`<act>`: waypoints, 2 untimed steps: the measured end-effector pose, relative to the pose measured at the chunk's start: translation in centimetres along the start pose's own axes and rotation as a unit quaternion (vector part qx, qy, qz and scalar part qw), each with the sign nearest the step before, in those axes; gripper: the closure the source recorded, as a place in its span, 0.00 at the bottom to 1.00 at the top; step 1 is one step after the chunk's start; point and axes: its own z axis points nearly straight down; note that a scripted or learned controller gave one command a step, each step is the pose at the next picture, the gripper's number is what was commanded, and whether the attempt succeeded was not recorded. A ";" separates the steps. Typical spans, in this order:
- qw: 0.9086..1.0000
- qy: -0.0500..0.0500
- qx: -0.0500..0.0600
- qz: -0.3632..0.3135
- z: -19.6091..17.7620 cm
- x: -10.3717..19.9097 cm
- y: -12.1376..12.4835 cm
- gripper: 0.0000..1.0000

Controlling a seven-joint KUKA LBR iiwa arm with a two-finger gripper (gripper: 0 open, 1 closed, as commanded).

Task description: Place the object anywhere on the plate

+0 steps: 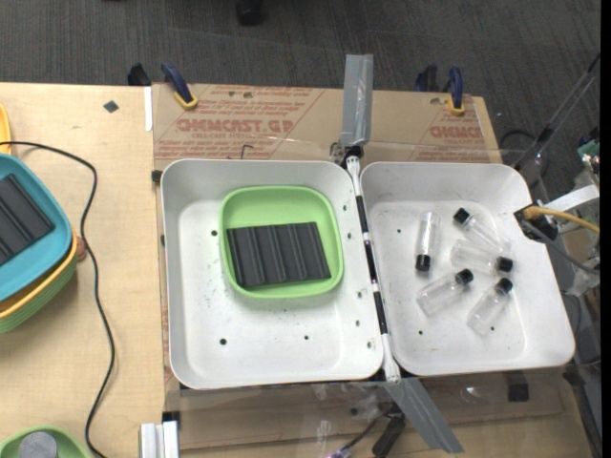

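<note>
Vials (423, 241) of clear plastic with black caps are what the task turns on, and all of them lie loose in the right bin (449, 363), five as far as can be counted, scattered across its middle and right half. Their transparent bodies nearly vanish against the white floor, so the caps are the surest markers and the exact outline of each tube is hard to trace. Over in the left bin (191, 332) sits the green plate (234, 208), a rounded square, well apart from the vials with the shared bin wall between them. A dark ribbed pad (280, 254) covers most of the plate's centre and hides that part of its surface. At the right edge a yellow cable (563, 218) pokes in beside a white piece, both cut off by the frame and not identifiable. On the left, a teal tray (38, 227) stacked on a yellowish one is also cropped, as is a green rim (38, 444) in the bottom corner. The bins rest on printed cardboard (248, 117), held by blue clamps (179, 84) and crossed by a strip of grey tape (358, 93). A black cable (100, 284) snakes over the pale wooden bench (67, 141). Beyond lies dark carpet (286, 17) with chair casters (250, 10) at the top.
</note>
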 end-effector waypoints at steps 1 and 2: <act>1.000 0.000 0.000 0.000 -0.6 -1.3 1.8 0.00; 1.000 0.000 0.001 0.000 -1.0 -2.8 3.0 0.00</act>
